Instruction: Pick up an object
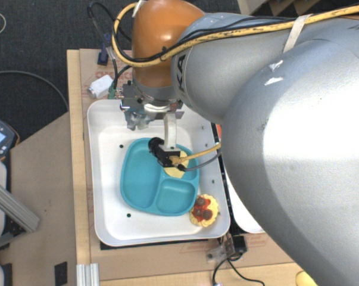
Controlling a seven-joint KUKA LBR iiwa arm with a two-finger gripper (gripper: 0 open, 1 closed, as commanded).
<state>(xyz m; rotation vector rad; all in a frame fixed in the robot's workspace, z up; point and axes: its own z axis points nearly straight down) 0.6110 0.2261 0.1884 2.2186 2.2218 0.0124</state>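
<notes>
Likely the blue plate [140, 180] could be missed at its low rim; the jaws' spread cannot be told.

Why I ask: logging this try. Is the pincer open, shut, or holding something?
Pincer: cannot be told; it hangs by the teal plate's far edge.

Counting two white bins: the left bin [102, 177] and the right bin [246, 219] (mostly hidden, just a pale curved corner showing). Finding one teal divided plate [144, 183], showing three compartments. Spotting one small tart toy [204, 210] topped with dark red berries. Noting one pale yellow piece [177, 171] too, partly covered, kind unclear.
</notes>
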